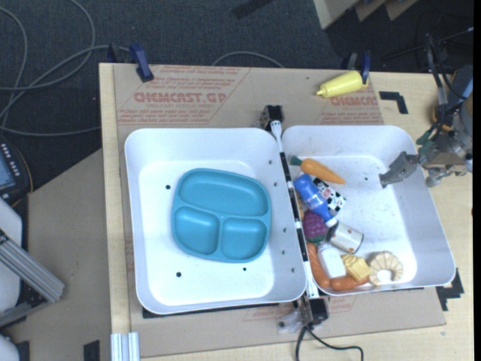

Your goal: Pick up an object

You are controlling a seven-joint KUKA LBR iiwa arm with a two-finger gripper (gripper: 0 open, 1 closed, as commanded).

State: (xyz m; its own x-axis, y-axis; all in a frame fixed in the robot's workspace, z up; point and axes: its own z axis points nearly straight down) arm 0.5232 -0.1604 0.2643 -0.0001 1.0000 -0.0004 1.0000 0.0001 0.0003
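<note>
Hovering at the right rim of the right bin (421,201), the pincer (397,170) is hanging above the bin's far-right corner, with nothing between its fingers. From the camera view I am seeing one grey finger jutting left and down over the white floor, but whether the pincer is spread or pressed together I cannot tell at this angle.

The pickable things are all crowding the left side of that bin, well apart from the pincer. The carrot (323,170) is lying farthest back, slanting along the bin floor. Just near of it the blue bottle (310,192) is leaning against the divider, with a purple toy (316,226) touching its near end and a small silver can (346,238) just beside that. At the near edge a croissant (385,265) is sitting next to an orange sausage-like piece (331,277). The left bin (150,201) is carrying a blue divided plate (221,213), and a yellow toy (342,86) is resting on the desk (188,96) beyond the bins.

By my reading this is the approach step, the grasp not yet begun. The next move is calling for travel leftwards across the bin, then a descent onto one item; the carrot looks the least crowded target.
</note>
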